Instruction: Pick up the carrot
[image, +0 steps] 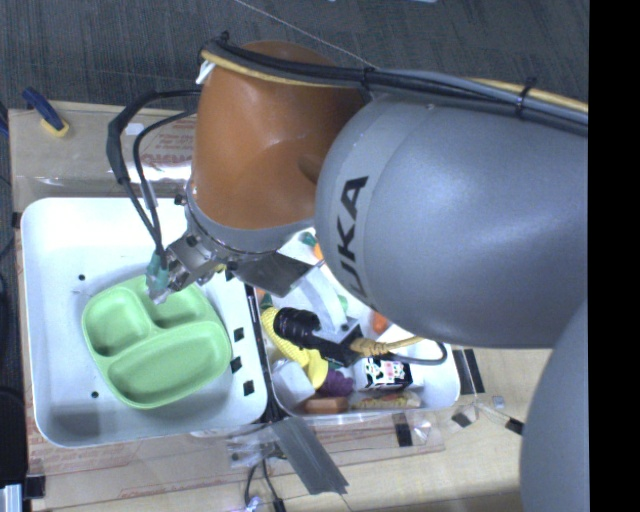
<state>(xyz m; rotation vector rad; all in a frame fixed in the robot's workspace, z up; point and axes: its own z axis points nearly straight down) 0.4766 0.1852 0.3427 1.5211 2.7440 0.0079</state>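
Note:
My gripper (160, 282) hangs low in the left bin (50, 260), right over the far rim of a green divided plate (155, 350). The big grey and orange arm covers most of the right bin (440, 392). A small orange piece (380, 323), possibly the carrot, peeks out from under the arm in the right bin, with the rest of it hidden. The gripper is well to the left of that piece, across the wall between the bins.
The right bin holds a crowded heap: a yellow thing (285, 348), a purple thing (338, 382), a black-and-white packet (385, 374) and a reddish-brown thing (322, 405). A blue and yellow object (45, 112) lies on the bench at the far left.

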